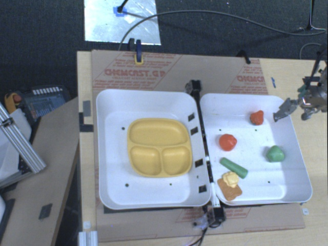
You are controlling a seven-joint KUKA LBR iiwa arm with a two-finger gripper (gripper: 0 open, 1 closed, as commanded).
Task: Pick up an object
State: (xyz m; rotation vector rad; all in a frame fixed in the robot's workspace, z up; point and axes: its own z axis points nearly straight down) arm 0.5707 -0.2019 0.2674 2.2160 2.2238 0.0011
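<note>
The right bin (294,188) holds several small toy foods. An orange-red piece (257,117) lies near its back, a red round one (227,141) toward the middle left, and a green lump (275,154) on the right. A green stick (234,167) and a yellow-and-orange piece (230,185) lie by the front left corner. My gripper (293,114) hovers over the bin's back right rim, to the right of the orange-red piece. It is open, with nothing between its fingers.
The left bin (110,137) holds a yellow divided tray (158,146). A black divider with clips (200,137) runs between the bins. Cables cross the dark floor behind the bench, and a metal frame (20,142) stands at the left.
</note>
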